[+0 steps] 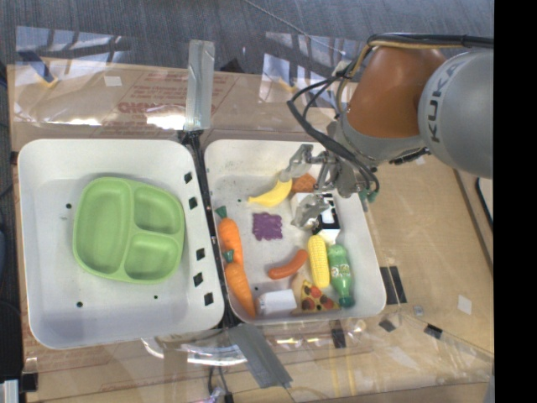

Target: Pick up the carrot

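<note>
Two carrots in the right bin, along its left wall, end to end. Upper one orange w/ green top near the divider; lower carrot longer, tapering toward the front corner. Both lie flat, untouched. End effector sits over the bin's back-right area, near the banana, well apart from the carrots; can't tell if it's released or clenched. Also in the right bin: purple grapes, corn, sausage, green bottle. Left bin holds a green divided plate.
</note>
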Action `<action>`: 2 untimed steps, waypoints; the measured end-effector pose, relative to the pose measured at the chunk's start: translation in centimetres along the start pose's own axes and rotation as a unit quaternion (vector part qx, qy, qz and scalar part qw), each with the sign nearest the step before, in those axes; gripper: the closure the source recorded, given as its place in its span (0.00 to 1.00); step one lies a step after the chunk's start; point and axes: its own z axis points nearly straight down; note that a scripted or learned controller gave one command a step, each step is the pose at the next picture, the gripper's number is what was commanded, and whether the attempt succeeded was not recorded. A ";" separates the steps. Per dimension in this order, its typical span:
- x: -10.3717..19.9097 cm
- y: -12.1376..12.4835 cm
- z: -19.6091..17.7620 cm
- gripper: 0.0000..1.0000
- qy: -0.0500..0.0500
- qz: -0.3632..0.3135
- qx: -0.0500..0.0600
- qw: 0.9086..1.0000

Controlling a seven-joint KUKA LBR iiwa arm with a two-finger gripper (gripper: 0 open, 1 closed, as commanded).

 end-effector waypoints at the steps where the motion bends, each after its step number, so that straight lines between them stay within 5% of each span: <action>1: 1.0 7.2 0.0 0.00 0.000 0.021 -0.001 1.000; 2: 9.0 -2.2 -11.5 0.00 -0.005 0.218 0.001 0.976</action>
